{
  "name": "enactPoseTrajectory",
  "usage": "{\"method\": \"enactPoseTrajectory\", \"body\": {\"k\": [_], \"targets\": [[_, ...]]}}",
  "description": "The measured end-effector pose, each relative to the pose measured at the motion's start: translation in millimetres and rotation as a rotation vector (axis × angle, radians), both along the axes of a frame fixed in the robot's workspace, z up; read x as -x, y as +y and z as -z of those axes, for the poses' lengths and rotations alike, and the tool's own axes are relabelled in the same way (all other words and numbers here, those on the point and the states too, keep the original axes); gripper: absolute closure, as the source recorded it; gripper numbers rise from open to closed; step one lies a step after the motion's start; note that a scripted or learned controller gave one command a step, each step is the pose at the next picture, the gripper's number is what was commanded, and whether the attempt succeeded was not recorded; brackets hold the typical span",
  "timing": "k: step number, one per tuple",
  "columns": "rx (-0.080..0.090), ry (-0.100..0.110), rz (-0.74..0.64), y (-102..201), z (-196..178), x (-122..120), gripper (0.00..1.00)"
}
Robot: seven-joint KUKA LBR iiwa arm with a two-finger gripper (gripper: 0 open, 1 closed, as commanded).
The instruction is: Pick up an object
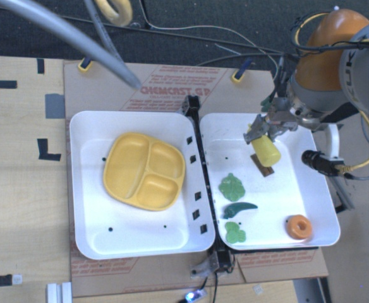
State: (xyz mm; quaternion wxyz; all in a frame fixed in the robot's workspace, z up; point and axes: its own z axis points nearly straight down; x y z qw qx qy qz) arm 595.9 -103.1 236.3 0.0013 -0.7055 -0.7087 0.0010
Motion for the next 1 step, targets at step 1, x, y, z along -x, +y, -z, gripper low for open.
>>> {"method": "enactPoseTrajectory", "body": {"k": [1], "targets": [[0.0,0.0,0.0,42.5,-3.2,14.0,1.0]]}}
